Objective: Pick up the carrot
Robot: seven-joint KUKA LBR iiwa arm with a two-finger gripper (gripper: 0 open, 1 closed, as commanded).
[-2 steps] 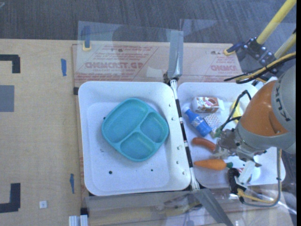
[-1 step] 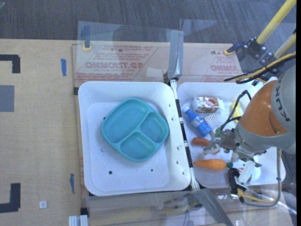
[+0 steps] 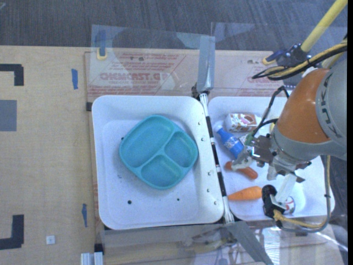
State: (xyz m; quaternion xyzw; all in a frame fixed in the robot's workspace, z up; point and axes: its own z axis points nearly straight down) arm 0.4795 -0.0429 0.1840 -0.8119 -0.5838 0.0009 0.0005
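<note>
Now | two white bins (image 3: 110, 115), one teal plate (image 3: 159, 151), one carrot (image 3: 245, 193) | carrot lies on right bin floor just below-left of claw (image 3: 259, 158), apart | claw's spread: cannot tell

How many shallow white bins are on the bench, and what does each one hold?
2. The left shallow white bin holds a teal divided plate. The right shallow white bin holds the orange carrot and other small items; the arm may hide some.
</note>
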